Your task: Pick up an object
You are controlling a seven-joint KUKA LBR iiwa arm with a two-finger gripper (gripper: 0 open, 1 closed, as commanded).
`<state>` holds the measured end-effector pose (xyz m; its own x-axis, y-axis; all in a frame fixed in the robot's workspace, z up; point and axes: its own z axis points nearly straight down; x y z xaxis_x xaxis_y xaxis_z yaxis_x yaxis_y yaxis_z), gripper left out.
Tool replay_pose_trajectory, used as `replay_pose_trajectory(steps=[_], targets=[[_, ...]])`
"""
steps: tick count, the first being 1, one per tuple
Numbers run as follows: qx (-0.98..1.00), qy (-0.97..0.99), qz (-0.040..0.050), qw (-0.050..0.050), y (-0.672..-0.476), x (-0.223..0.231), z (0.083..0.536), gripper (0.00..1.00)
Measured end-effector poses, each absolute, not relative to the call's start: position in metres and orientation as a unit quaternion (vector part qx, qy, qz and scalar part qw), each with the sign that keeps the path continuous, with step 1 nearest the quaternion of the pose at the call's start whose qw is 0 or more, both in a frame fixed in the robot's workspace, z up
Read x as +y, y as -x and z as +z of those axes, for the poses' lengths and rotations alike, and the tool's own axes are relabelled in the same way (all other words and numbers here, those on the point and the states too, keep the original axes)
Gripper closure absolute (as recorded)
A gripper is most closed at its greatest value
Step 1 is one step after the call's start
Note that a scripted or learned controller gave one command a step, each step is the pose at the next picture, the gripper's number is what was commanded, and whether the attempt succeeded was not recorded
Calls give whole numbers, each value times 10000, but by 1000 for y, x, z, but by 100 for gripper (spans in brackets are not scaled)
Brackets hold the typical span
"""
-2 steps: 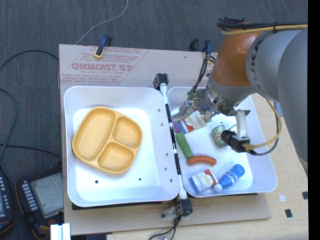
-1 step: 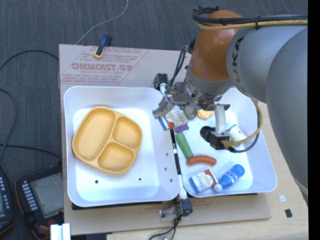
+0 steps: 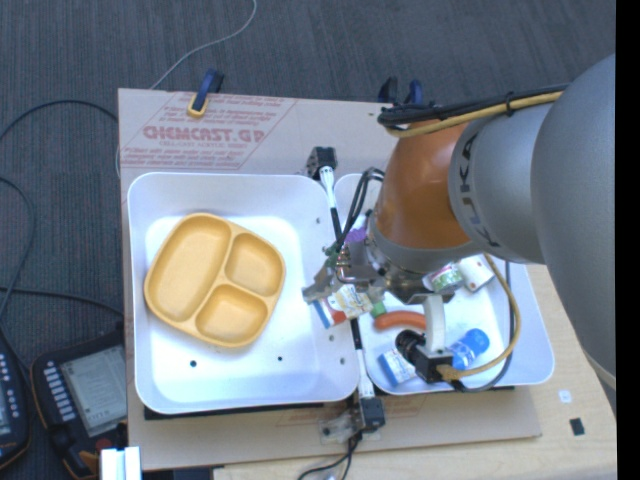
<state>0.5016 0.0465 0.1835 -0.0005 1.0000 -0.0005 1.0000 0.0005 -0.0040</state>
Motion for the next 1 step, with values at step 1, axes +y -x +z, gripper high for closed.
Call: replay_pose_trajectory(steps=[1], targets=[[-7068,7074,3,-4,-484,11,220,100]])
